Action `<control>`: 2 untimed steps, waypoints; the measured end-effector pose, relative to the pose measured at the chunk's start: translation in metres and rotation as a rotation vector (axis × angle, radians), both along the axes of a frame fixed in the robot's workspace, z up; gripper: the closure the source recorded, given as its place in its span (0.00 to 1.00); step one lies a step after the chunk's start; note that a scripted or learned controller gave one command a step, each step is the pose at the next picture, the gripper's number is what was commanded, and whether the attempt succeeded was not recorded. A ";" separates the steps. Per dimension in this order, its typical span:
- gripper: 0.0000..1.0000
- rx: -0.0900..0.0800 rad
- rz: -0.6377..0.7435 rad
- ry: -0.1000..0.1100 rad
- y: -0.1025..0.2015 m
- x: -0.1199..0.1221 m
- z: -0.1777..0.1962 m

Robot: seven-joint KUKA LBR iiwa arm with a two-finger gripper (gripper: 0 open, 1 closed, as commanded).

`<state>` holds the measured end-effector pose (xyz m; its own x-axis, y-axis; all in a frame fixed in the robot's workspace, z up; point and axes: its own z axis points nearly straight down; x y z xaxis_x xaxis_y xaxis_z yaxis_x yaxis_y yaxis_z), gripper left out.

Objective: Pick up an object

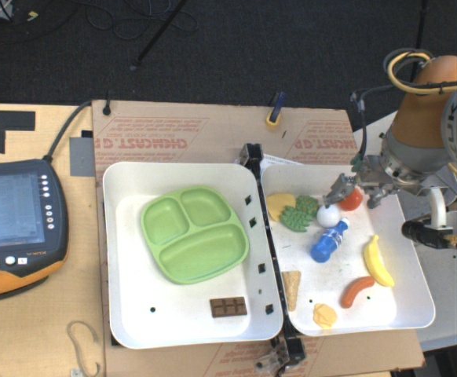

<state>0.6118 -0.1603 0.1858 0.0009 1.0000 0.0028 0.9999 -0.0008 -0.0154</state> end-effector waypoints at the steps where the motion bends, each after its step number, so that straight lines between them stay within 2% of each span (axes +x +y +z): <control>1: 0.00 -0.002 0.002 -0.012 0.000 0.003 0.008; 2: 0.00 -0.001 0.003 -0.009 0.007 -0.004 -0.038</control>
<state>0.6080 -0.1538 0.1476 -0.0025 1.0000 0.0016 1.0000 0.0026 -0.0067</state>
